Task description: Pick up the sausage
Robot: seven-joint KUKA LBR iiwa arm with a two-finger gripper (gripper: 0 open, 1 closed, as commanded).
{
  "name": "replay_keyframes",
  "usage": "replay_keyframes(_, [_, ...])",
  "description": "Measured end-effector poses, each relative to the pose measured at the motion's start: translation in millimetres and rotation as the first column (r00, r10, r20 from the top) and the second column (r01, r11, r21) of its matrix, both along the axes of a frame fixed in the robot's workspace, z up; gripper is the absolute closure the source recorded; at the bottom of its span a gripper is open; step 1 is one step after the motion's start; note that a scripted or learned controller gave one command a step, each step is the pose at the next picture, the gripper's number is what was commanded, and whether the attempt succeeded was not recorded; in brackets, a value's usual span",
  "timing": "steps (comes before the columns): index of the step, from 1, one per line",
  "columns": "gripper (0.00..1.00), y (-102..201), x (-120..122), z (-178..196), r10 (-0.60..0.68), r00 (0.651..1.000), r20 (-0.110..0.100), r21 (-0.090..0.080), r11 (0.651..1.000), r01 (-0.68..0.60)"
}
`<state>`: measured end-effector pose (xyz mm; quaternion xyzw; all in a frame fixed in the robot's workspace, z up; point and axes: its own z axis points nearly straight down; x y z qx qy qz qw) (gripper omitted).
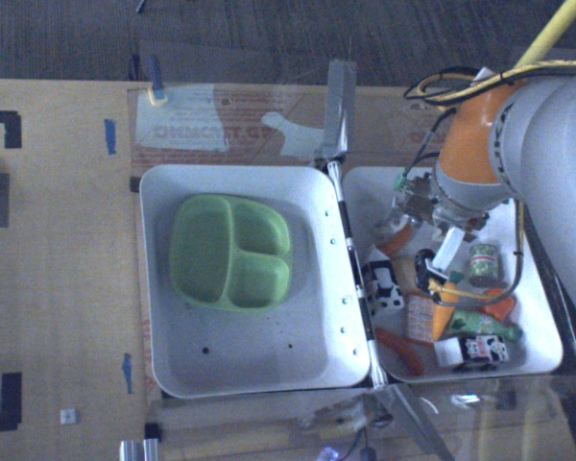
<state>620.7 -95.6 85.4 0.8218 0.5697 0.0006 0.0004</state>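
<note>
My gripper (409,221) is lowered into the right bin (547,339), near its far left corner. A brownish-orange rounded piece, seemingly the sausage (396,242), sticks out right under the gripper toward the bin's left wall. The wrist hides how the two meet. A red elongated item (400,350) lies at the bin's front left, away from the gripper.
The right bin is crowded: a black-and-white toy (385,286), a tan box (420,317), an orange cone (445,317), a small can (482,263) and a white-and-black carton (476,351). The left bin (250,363) holds a green divided plate (230,250).
</note>
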Motion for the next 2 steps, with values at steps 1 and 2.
replay_keyframes(1, [1.00, 0, 1, 12, -0.001, 1.000, 0.004, 0.000, 1.000, 0.001])
replay_keyframes(2, [1.00, -13, -31, 1, 0.093, 0.996, 0.002, 0.001, 0.996, -0.093])
